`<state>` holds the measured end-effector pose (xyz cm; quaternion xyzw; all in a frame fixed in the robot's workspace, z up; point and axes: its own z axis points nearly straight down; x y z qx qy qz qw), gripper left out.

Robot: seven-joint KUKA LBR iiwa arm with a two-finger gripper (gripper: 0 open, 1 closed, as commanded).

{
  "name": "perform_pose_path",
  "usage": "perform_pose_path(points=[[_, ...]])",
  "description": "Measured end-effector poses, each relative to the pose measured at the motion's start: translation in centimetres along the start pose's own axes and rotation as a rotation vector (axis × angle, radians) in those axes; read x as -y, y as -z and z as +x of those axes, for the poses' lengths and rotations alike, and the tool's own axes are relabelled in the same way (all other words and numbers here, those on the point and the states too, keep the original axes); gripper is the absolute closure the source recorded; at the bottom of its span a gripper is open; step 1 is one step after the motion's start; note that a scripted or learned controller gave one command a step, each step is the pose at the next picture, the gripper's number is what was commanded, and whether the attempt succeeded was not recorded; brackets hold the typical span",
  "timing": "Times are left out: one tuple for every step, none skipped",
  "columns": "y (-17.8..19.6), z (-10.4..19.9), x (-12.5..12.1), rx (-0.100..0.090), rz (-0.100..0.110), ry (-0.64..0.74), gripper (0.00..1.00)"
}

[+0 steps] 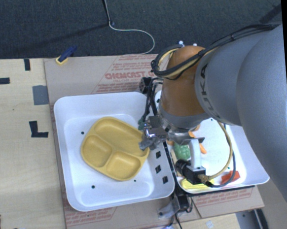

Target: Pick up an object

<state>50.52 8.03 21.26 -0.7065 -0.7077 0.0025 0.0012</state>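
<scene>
1. Centrally, the yellow divided plate lies flat in the left white bin, its three compartments facing up; take this plate as the landmark.
2. Just right of the plate, the grey arm with its orange band comes down over the wall shared by the two bins.
3. The end effector sits at the plate's right edge, apparently touching or just above the rim; dark brackets and cables crowd it, so whether it is parted or closed, and whether it grips anything, cannot be told.
4. Right of the plate, the right white bin is mostly covered by the arm.
5. Small pieces peek out beneath the wrist: a green object, an orange stick-like piece, a red-orange item and a yellow edge; each is too hidden to name.
6. Beneath both bins lies printed cardboard on the bench.
7. Above the plate, well apart, a small blue-and-yellow object rests at the cardboard's corner.
</scene>
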Motion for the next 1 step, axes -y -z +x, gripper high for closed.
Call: perform_pose_path(points=[[0.11,0.0,-0.12,-0.001,-0.002,0.001,1.0]])
